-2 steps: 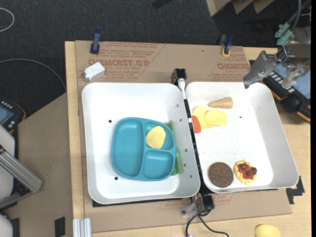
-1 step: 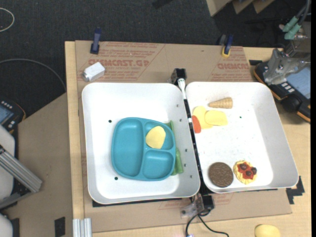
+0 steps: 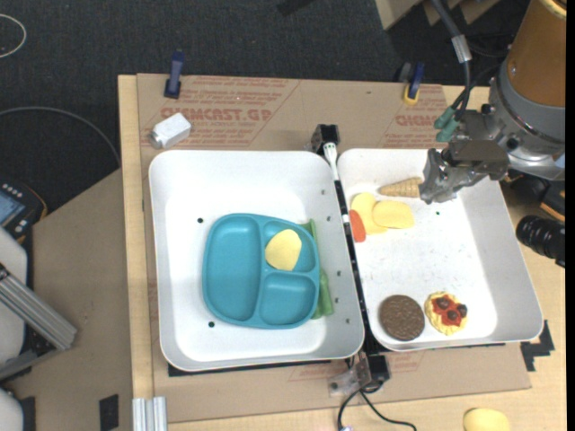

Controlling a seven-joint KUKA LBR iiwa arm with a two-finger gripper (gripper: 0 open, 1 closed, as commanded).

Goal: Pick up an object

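Cardboard sheet [image 3: 269,106] under two white bins [image 3: 180,241], dark carpet [image 3: 90,25] around.

A brown cardboard sheet [image 3: 269,106] covers the table, held at its far edge by two blue clamps [image 3: 174,73] [image 3: 413,81]. A small white block [image 3: 171,130] lies on it near the left clamp. Two white bins [image 3: 171,241] [image 3: 508,241] sit side by side, a black clip [image 3: 324,137] at their far joint. Dark carpet [image 3: 72,70] surrounds the table.
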